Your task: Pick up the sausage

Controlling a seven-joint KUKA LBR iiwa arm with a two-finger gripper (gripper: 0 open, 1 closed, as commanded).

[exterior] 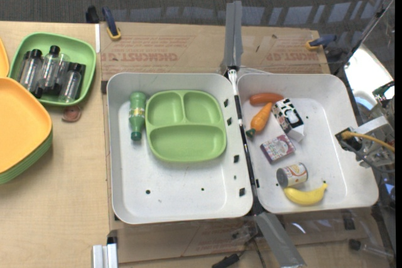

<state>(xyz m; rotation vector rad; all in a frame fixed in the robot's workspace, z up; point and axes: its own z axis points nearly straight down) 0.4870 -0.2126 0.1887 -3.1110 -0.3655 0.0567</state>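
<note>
A: Sausage (266, 98) located?
B: Noted at the far side of the right bin (333, 135), just beyond the carrot (260, 117).
A: Gripper (374, 154)?
B: Seen at that bin's right rim; grip state cannot be told.

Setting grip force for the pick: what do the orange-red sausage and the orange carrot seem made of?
Orange-red sausage: likely moulded toy plastic, smooth, with a faint sheen and one even colour. Orange carrot with green top: probably the same plastic, smooth and evenly coloured. Hard or soft cannot be told.
</note>
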